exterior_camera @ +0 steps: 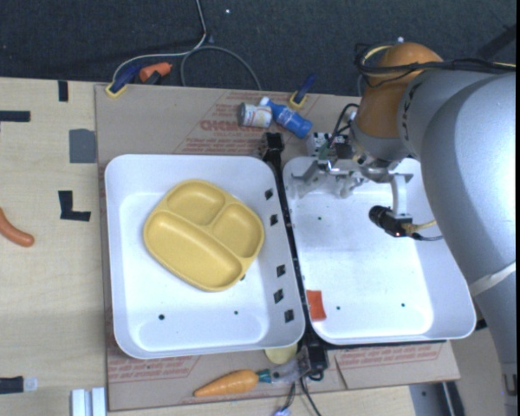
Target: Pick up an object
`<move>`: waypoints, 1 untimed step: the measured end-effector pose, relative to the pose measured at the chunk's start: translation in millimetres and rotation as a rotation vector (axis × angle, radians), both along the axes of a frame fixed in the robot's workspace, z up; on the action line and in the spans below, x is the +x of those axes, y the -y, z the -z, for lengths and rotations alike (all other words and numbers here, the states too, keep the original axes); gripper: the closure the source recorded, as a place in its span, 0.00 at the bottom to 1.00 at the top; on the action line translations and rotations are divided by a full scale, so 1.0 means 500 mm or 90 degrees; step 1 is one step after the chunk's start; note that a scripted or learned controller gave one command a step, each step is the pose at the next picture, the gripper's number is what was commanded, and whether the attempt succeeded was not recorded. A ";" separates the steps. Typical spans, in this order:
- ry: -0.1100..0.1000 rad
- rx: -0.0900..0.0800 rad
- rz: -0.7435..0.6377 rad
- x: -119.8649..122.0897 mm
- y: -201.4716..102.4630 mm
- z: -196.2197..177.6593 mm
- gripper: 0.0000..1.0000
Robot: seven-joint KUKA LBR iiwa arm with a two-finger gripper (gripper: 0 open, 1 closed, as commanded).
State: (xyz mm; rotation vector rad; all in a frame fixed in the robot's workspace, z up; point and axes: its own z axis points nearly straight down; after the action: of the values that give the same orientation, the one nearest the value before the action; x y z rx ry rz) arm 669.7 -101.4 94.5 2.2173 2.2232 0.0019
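A yellow plate (204, 232) with three parts lies in the left bin (126, 319). The jaws hang over the far end of the right bin (433, 315). They are too hidden, maybe, to tell if spread or closed. A toy carrot (229, 383) lies on the surface nearby.

Printed matter in the scene: red lettering runs along the edges of the cardboard sheet (191, 121) that lies under the two bins, visible above the left bin (121, 232) and again on the strips below both bins, but the characters are too small and blurred to be read. The small bottle (258, 113) lying on the cardboard carries a label, likewise illegible. No other text, number or sign can be read.
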 end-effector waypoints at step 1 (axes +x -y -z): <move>0.001 -0.002 0.001 -0.046 -0.003 0.018 0.00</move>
State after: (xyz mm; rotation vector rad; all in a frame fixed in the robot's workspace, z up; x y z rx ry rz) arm 646.9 -100.1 85.5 2.2174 2.2193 0.0005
